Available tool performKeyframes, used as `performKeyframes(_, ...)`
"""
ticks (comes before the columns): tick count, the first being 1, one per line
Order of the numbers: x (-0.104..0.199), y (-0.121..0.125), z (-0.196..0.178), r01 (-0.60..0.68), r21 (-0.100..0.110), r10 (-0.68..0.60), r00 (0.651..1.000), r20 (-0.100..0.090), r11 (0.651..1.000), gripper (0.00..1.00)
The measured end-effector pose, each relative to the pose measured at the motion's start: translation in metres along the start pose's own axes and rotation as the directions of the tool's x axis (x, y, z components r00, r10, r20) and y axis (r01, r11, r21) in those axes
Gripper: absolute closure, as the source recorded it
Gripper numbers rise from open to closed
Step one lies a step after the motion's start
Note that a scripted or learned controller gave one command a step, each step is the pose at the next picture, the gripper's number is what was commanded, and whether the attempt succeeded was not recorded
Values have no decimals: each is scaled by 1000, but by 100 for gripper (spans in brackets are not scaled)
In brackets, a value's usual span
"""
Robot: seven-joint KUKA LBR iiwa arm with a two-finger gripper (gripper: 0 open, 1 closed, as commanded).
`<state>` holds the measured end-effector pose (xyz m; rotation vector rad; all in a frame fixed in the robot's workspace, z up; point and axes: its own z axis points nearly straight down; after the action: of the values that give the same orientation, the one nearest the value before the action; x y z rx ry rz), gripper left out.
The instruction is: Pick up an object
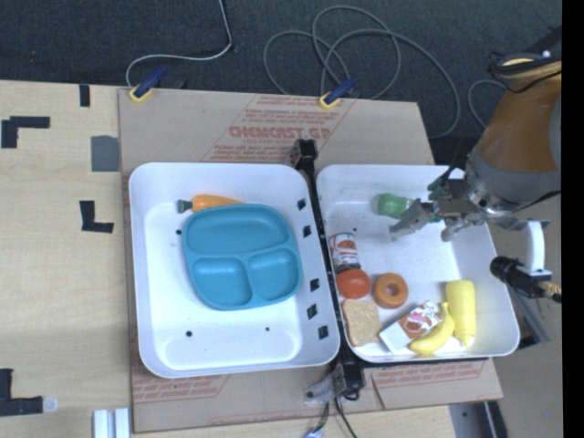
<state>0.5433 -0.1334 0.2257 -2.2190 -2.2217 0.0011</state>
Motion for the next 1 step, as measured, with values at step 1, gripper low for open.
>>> performKeyframes(1, 30, 114, 60, 1, 1, -1, 1000, -1, 1000, 0)
